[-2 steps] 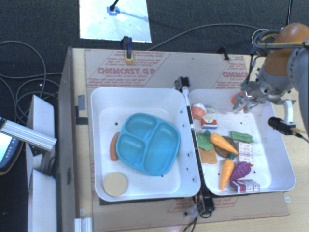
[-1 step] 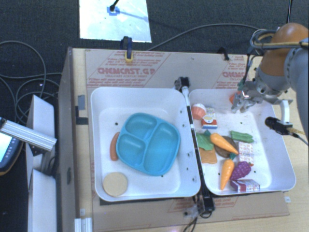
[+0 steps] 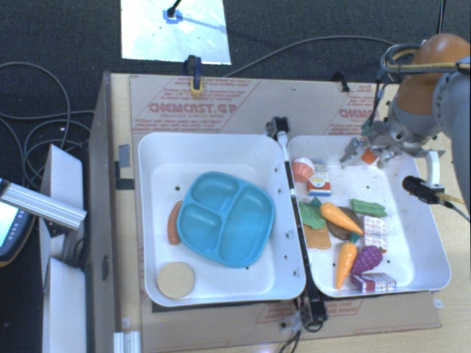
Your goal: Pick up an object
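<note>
Fingers: fingers at the arm's end hover over the far corner of the right bin; whether they are apart or together cannot be told, and nothing is seen between them.
Progress: judged from this, no object is lifted yet; choosing, grasping and raising remain.
Right bin: carrot, second carrot, purple grapes, green vegetable, small cartons, all well apart from the fingers.
Left bin: blue divided plate, sausage, round biscuit.
Support: both bins sit on the bench.
</note>
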Controlling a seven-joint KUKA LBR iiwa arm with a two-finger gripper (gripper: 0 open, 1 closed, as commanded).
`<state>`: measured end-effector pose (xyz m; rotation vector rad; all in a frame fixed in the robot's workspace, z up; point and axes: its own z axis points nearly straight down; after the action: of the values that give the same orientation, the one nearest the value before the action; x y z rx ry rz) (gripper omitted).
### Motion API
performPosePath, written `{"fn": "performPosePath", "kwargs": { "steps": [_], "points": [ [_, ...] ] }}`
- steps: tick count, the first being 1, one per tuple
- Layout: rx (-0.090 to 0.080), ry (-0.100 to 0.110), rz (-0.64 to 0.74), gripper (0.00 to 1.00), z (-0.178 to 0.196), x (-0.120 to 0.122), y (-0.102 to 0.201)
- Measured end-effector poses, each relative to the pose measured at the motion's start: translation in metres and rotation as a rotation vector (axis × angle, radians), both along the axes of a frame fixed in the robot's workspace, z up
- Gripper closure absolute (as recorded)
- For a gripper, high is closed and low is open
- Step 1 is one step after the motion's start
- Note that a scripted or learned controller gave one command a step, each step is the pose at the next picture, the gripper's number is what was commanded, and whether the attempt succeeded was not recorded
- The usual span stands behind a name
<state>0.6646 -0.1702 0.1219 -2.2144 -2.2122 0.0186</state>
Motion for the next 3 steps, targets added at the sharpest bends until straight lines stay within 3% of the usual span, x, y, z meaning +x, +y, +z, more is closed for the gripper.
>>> {"fn": "performPosePath", "kwargs": {
  "steps": [1,2,3],
  "points": [
    [-0.002,-0.019,0.001,0.0,0.034,-0.072,-0.026],
    [0.0,-0.017,0.004,0.0,-0.038,-0.032,-0.023],
    [0.0,-0.018,0.003,0.0,-0.037,-0.068,-0.006]
  ]
}}
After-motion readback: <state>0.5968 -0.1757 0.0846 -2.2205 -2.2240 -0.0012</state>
